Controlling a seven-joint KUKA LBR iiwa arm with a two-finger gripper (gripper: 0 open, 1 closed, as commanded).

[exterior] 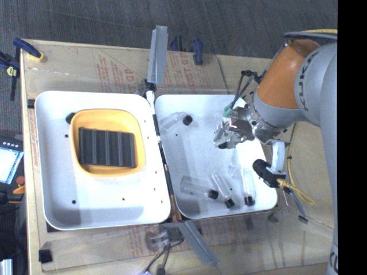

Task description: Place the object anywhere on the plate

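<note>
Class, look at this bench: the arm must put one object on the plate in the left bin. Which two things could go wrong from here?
1. The vials are clear and lie close together at the right bin's near edge, so the claw might miss one or nudge its neighbours.
2. The plate lies in the left bin, across the walls where the bins meet; a loosely held vial could drop on the way.

The wooden bench (114,62) bears two white bins (57,205) (189,165) side by side.
</note>
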